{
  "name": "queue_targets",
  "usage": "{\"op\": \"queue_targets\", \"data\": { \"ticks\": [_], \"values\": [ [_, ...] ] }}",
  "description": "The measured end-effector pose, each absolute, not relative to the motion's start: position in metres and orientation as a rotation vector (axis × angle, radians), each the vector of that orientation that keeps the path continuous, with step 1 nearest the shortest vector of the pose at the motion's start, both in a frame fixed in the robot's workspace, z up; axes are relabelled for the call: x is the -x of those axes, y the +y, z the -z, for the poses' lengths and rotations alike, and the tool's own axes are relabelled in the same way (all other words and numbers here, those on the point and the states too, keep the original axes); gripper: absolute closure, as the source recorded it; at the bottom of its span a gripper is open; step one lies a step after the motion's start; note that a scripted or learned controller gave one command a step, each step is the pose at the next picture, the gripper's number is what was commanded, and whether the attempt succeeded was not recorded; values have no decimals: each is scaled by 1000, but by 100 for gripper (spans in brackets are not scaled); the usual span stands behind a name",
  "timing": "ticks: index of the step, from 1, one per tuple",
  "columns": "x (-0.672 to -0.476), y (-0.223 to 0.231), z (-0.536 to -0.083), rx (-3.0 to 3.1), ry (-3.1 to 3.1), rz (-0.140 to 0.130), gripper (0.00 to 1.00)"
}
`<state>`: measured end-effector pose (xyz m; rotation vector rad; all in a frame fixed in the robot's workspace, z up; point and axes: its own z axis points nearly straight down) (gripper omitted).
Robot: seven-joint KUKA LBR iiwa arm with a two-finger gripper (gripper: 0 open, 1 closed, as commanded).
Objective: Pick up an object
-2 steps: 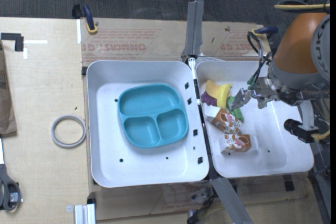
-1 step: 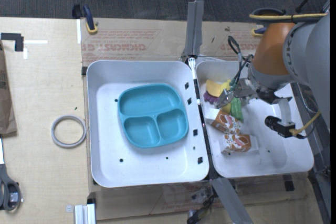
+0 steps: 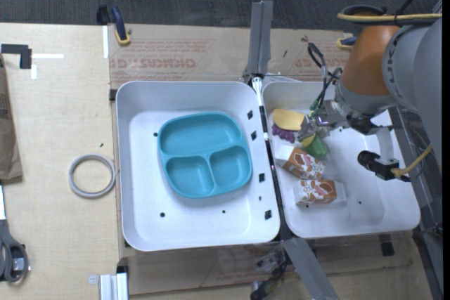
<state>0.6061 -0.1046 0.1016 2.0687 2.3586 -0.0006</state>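
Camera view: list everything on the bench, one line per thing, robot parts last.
left bin: 1, white, centre of the bench
divided tray: 1, light blue, three compartments, inside the left bin
right bin: 1, white, beside the left bin
yellow and purple item: 1, far left corner of the right bin
printed packets: 2, orange-brown and white, left side of the right bin
green item: 1, just below the pincer, partly hidden
tape ring: 1, grey, on the bench left of the bins
scissors: 1, grey handles, bench's left edge
clamp: 1, blue and yellow, far edge of the bench
arm: 1, grey with orange band, over the right bin
pincer: 1, dark, above the right bin's items
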Motion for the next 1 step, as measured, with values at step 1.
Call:
{"op": "queue_targets", "data": {
  "ticks": [1],
  "values": [
    [-644,-42,-189,-2246,2199,7,100]
  ]
}}
